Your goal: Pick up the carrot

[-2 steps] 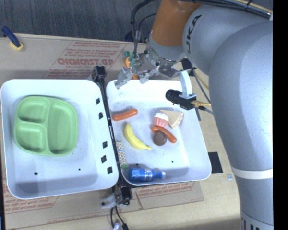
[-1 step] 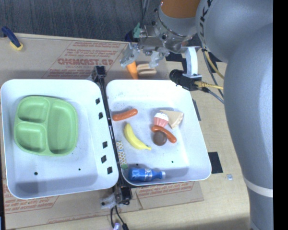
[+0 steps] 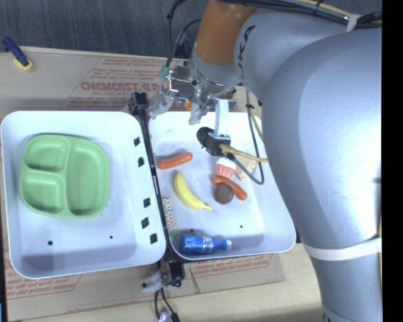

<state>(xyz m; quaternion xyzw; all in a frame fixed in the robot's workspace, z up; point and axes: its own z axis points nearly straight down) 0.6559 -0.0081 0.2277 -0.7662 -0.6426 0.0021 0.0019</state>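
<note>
While hanging over the bin's (image 3: 272,237) far rim, spreading the gripper (image 3: 179,108) wide on nothing and facing the carrot (image 3: 174,160) lying just nearside of it, long axis running crosswise, banana (image 3: 189,192) beyond.

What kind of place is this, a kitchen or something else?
Probably a robotics lab bench, not a kitchen: a large grey robot arm reaches over two white bins set on cardboard, and the right bin holds toy food such as a banana and a carrot.
</note>
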